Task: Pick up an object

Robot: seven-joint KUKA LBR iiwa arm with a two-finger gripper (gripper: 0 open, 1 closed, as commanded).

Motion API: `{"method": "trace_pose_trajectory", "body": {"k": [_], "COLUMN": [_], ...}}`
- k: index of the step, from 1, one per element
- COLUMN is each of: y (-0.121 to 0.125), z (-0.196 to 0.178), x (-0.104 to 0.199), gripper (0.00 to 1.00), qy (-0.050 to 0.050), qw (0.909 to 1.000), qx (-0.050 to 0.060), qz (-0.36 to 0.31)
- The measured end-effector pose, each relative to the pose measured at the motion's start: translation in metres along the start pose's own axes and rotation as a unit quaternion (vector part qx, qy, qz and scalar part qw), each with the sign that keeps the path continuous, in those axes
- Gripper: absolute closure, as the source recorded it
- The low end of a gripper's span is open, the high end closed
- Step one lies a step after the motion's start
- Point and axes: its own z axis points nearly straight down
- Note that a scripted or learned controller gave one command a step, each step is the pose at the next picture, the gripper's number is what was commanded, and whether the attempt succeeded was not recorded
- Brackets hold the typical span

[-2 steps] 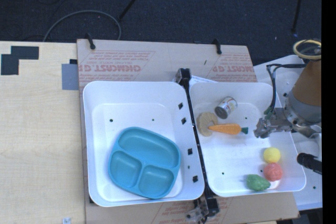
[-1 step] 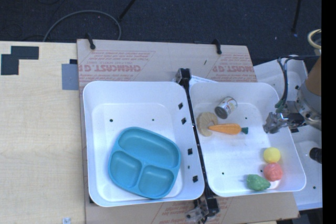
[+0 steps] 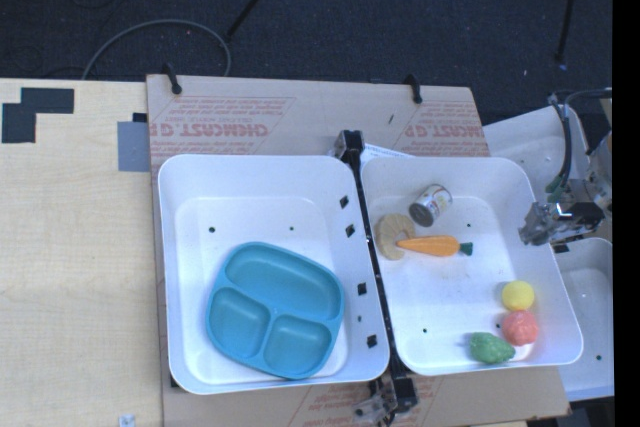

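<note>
The right bin (image 3: 530, 185) holds several small objects: an orange carrot (image 3: 430, 246) with a green tip, a tan round piece (image 3: 392, 233) beside it, a silver can (image 3: 430, 205) lying on its side, a yellow ball (image 3: 518, 295), a pink-red fruit (image 3: 520, 327) and a green lump (image 3: 490, 348). My gripper (image 3: 545, 225) hangs at the bin's right rim, outside the bin floor, far from the carrot. Nothing shows between its fingers. Its opening is too small and dark to read.
The left bin (image 3: 190, 185) holds a blue divided plate (image 3: 274, 309). A black divider bar (image 3: 362, 255) runs between the bins. Cardboard lies under both bins; a light wooden bench top (image 3: 70, 265) stretches left. Cables cross the dark floor behind.
</note>
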Motion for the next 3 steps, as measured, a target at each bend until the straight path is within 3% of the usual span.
{"method": "trace_pose_trajectory", "body": {"k": [1,3], "y": [0.0,0.031], "z": [-0.021,-0.007], "x": [-0.001,0.117], "gripper": [1.0,1.0], "qy": [0.0,0.002], "qw": [1.0,1.0], "qx": [0.001,0.003], "qz": [0.0,-0.002]}}
